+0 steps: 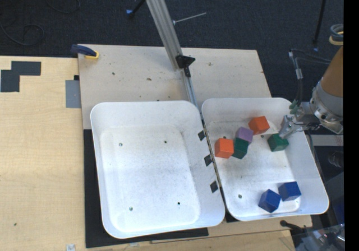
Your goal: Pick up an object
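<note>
Reaches in with the grey arm (331, 96) across the right rim of the right bin (252, 102), carrying the gripper (288, 125) low over that bin's upper right part. Impossible to tell from this slant whether the gripper is parted or closed, or whether it clamps anything.

Just below and left of the gripper, inside the right bin near its right wall: a green cube (277, 143), close under the gripper's tip, contact not clear. Cannot tell whether lifted or resting on the bin floor.

Elsewhere in the right bin:
- toward its upper middle, an orange cube (258, 125), apart from the gripper;
- nearer its centre, a purple cube (244, 134), touching or almost touching a dark green cube (240, 148) right below it;
- by its left wall, a red-orange cube (224, 147), pressed against the dark green cube;
- in its lower right corner, two blue cubes (289, 190) (269, 200), side by side, well apart from the rest.

Left of the right bin, edge to edge with it: the left bin (96, 118). Beyond the right bin's far left corner, rising at a slant from the bench (129, 76): an aluminium bar (165, 26).
</note>
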Robot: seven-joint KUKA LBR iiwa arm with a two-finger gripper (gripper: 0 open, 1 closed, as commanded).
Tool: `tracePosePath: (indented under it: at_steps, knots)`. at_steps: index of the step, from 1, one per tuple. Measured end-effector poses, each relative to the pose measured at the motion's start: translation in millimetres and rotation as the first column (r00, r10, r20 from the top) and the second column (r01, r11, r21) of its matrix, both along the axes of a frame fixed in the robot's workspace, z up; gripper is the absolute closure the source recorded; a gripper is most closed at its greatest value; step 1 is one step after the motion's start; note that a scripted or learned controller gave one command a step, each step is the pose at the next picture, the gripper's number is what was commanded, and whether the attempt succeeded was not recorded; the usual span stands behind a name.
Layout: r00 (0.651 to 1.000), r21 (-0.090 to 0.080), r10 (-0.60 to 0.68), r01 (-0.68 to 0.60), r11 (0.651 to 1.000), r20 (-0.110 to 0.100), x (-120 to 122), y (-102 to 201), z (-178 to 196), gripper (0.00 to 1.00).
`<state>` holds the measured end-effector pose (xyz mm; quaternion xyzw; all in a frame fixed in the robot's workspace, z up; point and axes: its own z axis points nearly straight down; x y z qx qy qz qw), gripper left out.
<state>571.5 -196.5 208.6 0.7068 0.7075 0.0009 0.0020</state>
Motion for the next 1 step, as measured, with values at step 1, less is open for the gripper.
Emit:
tracePosePath:
  at_steps: [1]
  knots:
    - [1.0, 0.001, 0.004, -0.004, 1.0, -0.006, 0.1, 0.3, -1.3, 1.0]
